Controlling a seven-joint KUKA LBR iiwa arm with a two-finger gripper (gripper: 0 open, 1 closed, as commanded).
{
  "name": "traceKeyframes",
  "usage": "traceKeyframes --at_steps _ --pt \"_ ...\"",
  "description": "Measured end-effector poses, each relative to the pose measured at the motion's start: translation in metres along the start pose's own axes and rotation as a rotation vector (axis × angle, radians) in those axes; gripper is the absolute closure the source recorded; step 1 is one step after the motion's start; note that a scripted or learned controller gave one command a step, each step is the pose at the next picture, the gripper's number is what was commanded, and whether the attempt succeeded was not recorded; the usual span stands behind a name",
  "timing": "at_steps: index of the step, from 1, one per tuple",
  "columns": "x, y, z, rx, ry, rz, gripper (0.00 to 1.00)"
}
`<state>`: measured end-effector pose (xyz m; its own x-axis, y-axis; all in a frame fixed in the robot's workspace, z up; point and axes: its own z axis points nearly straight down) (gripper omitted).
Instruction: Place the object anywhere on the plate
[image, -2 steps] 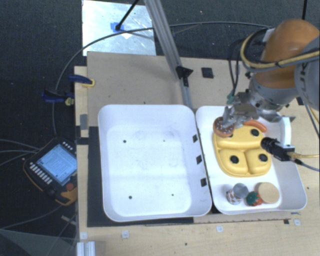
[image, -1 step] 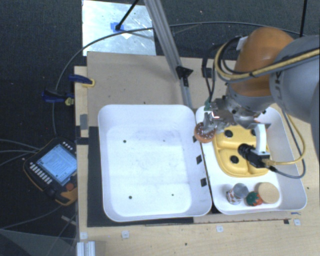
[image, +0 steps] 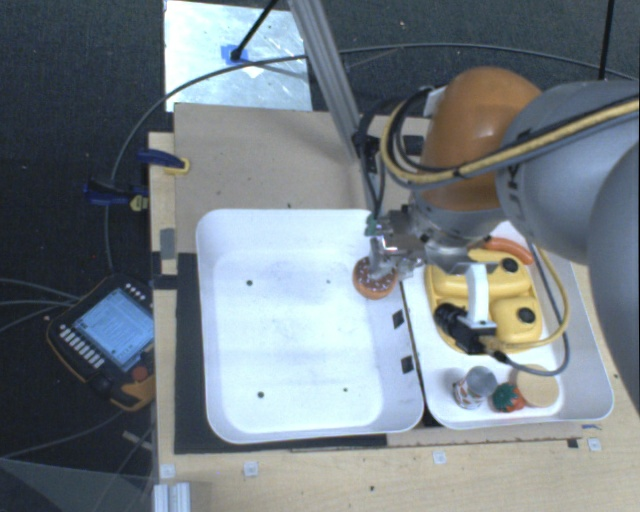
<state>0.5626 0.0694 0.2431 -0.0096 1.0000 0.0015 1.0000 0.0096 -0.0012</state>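
You are looking down at a slant on the bench, and the left bin (image: 290, 320) is your landmark. The arm (image: 560, 150) comes in from the right of that bin, its grey bulk and orange band hanging over the right bin (image: 590, 390), with cables looping around the wrist. The wrist bends down and toward the left bin, so the gripper (image: 378, 268) sits at that bin's upper right edge, just inside the rim.

Directly under the gripper you see a small round brownish object (image: 374, 287), like a ring or doughnut with a paler centre. It sits at the left bin's right edge, touching or just below the gripper's tip. You cannot tell from this angle whether the claw is clenched on it or released, since the tip is small and blurred.

To the right of the left bin, a yellow plastic toy (image: 500, 300) lies in the right bin, partly under the arm. Nearer the front of that bin lie a small grey-topped item (image: 478, 382), a red and green piece (image: 507, 398) and a tan disc (image: 540, 390). Left of the left bin, off the bench, a handheld control pad (image: 110, 335) rests with its screen lit.
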Motion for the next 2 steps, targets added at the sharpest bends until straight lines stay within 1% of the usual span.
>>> traceKeyframes --at_steps 1,2 --pt "0.0555 -0.0126 0.019 0.001 0.001 -0.001 1.0" --pt "0.052 -0.0117 0.0182 -0.001 -0.001 0.005 0.0"
